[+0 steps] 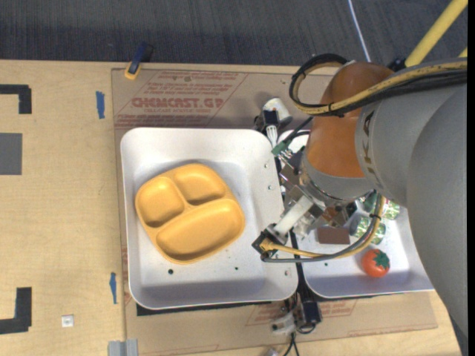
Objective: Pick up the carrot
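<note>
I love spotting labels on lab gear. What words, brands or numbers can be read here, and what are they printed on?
"CHEMCAST" in red, then letters that look like "GP": on the flat brown cardboard sheet under the shallow white bins.
Smaller red lines above and below it: too blurred to read.

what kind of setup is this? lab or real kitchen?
Likely a robot lab bench, not a kitchen: two white bins on cardboard, blue tape marks, exposed arm cabling, and toy items like the yellow divided plate.
</note>
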Controlling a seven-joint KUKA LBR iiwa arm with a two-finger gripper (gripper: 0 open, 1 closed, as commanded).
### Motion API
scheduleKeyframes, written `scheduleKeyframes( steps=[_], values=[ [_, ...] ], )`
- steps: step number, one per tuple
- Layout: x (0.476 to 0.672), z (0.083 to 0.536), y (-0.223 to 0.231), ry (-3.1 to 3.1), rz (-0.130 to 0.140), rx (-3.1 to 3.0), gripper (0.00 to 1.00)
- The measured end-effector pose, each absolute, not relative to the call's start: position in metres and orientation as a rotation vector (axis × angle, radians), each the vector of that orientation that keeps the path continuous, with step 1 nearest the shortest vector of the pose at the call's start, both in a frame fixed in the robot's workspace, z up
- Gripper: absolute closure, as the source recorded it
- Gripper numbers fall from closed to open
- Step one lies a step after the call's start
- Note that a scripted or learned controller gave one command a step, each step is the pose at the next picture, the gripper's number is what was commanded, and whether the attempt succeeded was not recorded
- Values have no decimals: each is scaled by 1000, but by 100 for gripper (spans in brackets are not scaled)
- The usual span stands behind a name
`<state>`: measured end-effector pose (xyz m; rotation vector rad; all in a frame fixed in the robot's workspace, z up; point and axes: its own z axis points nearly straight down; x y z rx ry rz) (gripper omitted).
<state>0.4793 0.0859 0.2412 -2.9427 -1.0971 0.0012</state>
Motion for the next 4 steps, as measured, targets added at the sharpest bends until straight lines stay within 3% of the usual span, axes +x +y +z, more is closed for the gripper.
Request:
scheduleKeyframes(
  steps=[1,2,3,4],
  values=[
    [478,185,176,-1054,8,-2956,100],
    [479,193,180,-1011,2,-2974,100],
    [499,251,170,-916,2,-3004,100],
    [510,258,105,-1531,5,-2740,100]
  ],
)
